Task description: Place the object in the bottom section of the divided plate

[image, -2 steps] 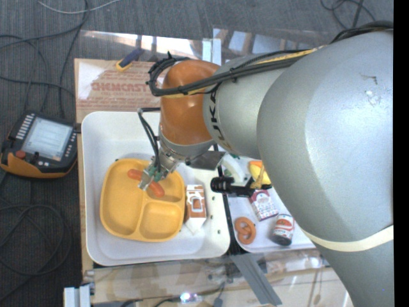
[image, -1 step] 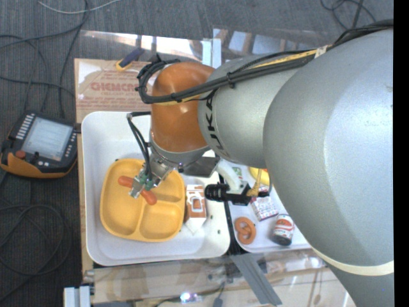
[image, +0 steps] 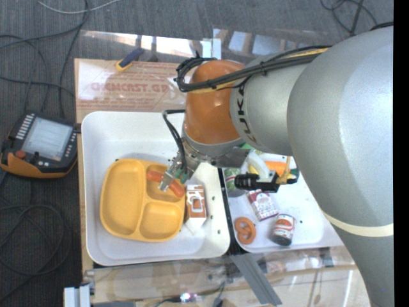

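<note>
A yellow divided plate (image: 125, 200) lies in the left bin (image: 108, 130). An orange, carrot-like object (image: 155, 174) rests in the plate's upper right section. My gripper (image: 170, 181) hangs right over that object, its tip low at the section's right side. The arm's orange wrist hides what lies just behind it. Whether the gripper holds the orange object I cannot tell. The plate's bottom section (image: 158, 221) holds nothing.
An orange and white carton (image: 195, 203) lies against the plate's right rim in the left bin. The right bin (image: 307, 200) holds a pretzel (image: 245, 229), a small can (image: 283, 229), a red packet (image: 262, 205) and an orange item (image: 278, 166).
</note>
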Controlling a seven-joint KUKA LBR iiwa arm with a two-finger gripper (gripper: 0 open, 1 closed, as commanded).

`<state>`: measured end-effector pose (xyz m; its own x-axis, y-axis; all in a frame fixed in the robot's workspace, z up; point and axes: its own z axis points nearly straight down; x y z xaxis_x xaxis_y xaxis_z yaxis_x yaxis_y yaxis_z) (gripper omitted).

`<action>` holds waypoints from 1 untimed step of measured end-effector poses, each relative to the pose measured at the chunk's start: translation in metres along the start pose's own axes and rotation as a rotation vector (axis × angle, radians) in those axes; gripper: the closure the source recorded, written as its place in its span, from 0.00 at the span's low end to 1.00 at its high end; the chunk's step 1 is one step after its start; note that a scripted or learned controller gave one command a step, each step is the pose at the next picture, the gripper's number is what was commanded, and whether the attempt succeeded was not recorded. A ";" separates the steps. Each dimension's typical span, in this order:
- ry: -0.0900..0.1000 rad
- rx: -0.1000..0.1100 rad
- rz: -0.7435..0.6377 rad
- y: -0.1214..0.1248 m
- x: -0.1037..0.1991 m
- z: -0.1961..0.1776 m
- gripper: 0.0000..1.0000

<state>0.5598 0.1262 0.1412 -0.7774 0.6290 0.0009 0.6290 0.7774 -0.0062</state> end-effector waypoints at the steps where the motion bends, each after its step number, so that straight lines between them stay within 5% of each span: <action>1: 0.000 -0.003 0.085 0.022 0.007 0.028 1.00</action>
<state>0.5677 0.1479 0.1125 -0.7215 0.6924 0.0007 0.6924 0.7215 -0.0037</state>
